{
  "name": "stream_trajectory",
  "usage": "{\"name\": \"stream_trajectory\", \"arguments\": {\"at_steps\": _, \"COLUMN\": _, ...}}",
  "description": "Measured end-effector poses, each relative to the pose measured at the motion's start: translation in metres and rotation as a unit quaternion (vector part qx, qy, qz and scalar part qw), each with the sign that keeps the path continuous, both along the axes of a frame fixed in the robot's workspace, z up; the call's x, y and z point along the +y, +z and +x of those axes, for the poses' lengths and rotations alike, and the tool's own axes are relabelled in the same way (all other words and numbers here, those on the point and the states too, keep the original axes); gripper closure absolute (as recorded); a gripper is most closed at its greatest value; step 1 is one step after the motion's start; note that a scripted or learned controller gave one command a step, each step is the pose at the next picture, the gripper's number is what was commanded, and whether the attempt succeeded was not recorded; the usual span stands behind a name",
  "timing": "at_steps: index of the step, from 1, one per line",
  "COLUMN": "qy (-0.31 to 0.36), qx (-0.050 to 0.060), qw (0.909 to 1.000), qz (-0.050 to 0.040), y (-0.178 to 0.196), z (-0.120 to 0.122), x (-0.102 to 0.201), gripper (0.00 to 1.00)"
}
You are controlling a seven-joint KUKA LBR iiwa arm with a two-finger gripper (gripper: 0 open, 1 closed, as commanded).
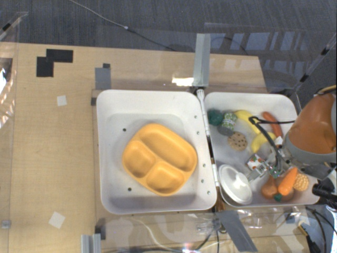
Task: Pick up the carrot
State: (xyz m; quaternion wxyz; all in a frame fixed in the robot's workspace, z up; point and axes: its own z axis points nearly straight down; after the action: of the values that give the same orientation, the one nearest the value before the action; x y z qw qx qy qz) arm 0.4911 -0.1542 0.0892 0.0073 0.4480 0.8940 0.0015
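The carrot is orange with a small green tip and lies tilted near the front right corner of the right bin. My gripper hangs low over the bin just left of and above the carrot's upper end, below the arm's orange band. I cannot make out any contact between the gripper and the carrot.
Beside the carrot lie a brownish-orange piece and a yellow bumpy piece. The right bin also holds a white bowl, cookie, broccoli, banana and red sausage. A yellow divided plate sits in the left bin.
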Motion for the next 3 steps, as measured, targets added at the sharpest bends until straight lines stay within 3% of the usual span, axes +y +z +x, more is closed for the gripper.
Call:
{"name": "stream_trajectory", "arguments": {"at_steps": 2, "qy": -0.014, "qx": 0.002, "qw": 0.9999, "qz": 0.0025, "y": 0.0, "z": 0.0, "x": -0.012, "gripper": 0.0}}
{"name": "stream_trajectory", "arguments": {"at_steps": 3, "qy": -0.01, "qx": -0.005, "qw": 0.9999, "qz": 0.0002, "y": 0.013, "z": 0.004, "x": -0.012, "gripper": 1.0}}
